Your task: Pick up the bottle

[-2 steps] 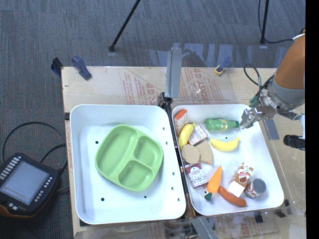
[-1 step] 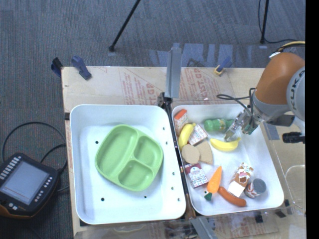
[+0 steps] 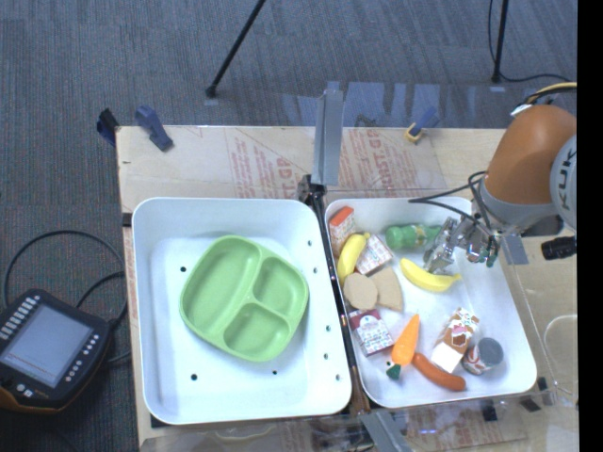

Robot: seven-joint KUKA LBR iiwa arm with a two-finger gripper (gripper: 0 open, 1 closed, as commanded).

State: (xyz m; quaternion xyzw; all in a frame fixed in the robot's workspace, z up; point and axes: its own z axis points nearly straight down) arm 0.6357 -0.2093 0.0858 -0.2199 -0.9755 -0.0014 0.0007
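The bottle [image 3: 412, 236] is green and lies on its side near the back of the right bin [image 3: 521, 332], with its right end reaching under the gripper. My gripper [image 3: 456, 247] hangs just right of the bottle, over the bottle's end and the tip of a yellow banana [image 3: 429, 277]. The orange wrist band [image 3: 529, 156] sits above and behind it. Nothing is visibly lifted.
The right bin is crowded: a second banana [image 3: 350, 255], small cartons [image 3: 341, 224], round biscuits [image 3: 360, 292], a carrot [image 3: 405, 340], a sausage [image 3: 438, 372] and a can [image 3: 485, 354]. A green divided plate [image 3: 245, 297] lies in the left bin [image 3: 155, 281].
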